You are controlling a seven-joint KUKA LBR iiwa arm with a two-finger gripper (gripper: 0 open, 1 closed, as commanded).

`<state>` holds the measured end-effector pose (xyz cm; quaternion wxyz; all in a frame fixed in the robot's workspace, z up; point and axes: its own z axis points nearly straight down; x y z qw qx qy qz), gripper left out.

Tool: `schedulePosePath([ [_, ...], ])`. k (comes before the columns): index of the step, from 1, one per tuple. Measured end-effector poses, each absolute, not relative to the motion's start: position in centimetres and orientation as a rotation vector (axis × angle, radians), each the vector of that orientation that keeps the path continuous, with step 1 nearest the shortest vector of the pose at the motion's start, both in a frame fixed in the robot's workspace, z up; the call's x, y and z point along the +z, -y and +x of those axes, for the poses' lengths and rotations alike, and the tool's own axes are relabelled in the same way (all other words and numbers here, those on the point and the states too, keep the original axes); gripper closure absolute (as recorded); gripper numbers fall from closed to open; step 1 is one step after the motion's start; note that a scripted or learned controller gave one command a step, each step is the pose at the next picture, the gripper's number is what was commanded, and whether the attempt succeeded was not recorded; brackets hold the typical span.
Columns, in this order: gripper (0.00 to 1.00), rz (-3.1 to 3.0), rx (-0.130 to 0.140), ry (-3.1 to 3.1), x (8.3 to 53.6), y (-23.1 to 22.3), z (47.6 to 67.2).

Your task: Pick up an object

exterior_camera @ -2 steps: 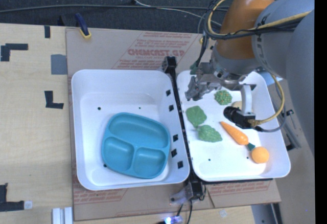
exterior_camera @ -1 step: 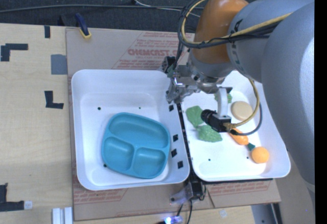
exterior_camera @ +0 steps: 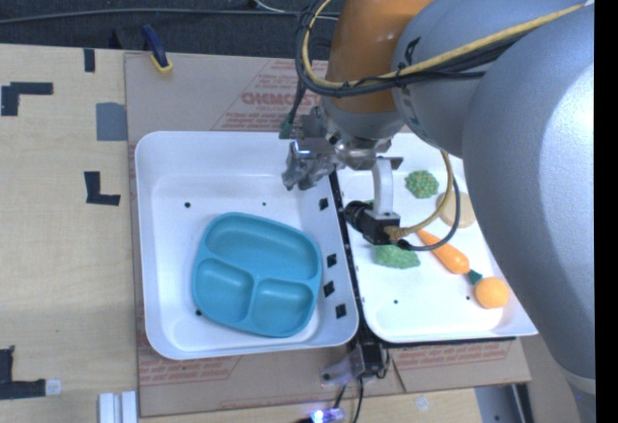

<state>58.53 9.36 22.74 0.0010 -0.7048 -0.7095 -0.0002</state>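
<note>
Gripper (exterior_camera: 307, 163), open or shut cannot be told, above left bin (exterior_camera: 154, 218) holding plate (exterior_camera: 256, 274); carrot (exterior_camera: 444, 254) in right bin (exterior_camera: 435, 326), probably easier: centre over it before descending.

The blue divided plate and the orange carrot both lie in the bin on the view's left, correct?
Not quite. The camera view shows the blue divided plate in the left bin, but the carrot lies in the right bin.
</note>
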Motion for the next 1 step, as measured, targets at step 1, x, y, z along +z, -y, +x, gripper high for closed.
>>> schedulePosePath([
  [1, 0.0, -2.217, 0.003, 2.224, 22.69, -9.04, 58.52],
])
